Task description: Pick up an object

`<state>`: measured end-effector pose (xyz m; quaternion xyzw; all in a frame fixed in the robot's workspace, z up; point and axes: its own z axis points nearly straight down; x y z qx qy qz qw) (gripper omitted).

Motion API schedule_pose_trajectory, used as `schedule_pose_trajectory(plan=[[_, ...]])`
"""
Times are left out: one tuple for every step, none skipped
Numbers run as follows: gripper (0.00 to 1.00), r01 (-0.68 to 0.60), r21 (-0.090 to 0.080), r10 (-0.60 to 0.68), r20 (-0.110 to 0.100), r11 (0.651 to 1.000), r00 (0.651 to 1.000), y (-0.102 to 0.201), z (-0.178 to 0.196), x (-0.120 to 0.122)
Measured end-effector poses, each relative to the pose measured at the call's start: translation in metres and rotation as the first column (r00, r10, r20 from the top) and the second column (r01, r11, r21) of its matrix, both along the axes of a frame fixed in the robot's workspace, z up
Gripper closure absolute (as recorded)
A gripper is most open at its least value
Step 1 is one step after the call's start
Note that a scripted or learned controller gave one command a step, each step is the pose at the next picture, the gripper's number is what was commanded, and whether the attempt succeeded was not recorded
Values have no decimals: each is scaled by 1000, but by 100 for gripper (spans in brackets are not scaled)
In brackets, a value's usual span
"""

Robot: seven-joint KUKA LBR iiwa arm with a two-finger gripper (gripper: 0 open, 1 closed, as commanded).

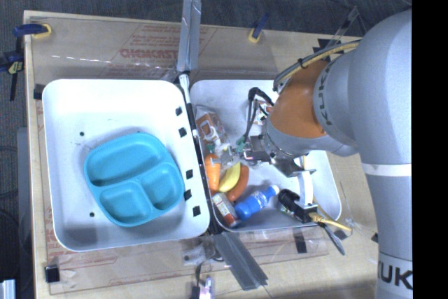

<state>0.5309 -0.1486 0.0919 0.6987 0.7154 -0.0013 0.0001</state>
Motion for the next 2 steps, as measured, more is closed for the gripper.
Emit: schedule_pose_trajectory(plan=[[100, -5, 0, 5, -2, 1000, 1000, 0, 9, 0], [100, 35, 3, -35, -1, 999, 999, 67, 100, -7]])
